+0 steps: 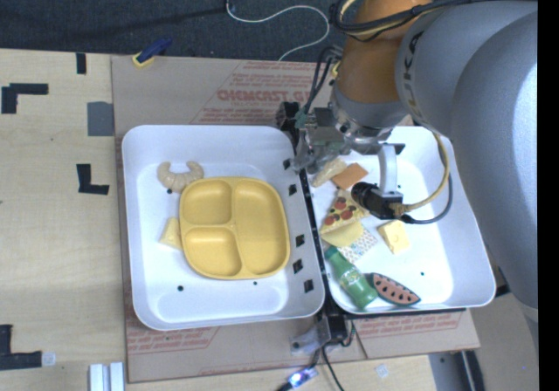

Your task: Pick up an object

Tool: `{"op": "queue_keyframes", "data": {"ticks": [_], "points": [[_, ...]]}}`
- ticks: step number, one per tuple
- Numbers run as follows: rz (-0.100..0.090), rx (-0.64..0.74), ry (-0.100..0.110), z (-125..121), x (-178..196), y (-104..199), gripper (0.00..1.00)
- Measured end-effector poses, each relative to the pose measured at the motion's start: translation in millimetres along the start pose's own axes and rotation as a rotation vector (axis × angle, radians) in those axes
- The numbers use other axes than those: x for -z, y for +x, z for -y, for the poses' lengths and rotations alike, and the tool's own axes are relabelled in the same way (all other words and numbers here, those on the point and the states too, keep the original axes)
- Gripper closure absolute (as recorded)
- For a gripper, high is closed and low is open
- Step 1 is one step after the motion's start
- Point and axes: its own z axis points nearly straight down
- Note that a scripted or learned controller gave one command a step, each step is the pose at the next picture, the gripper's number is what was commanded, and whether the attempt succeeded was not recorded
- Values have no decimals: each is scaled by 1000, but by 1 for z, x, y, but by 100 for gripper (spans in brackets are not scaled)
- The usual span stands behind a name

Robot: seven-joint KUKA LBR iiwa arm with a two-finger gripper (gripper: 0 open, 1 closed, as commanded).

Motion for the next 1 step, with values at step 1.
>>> {"op": "queue_keyframes", "data": {"ticks": [1], "points": [[-2, 2, -1, 6, 9, 6, 100]]}}
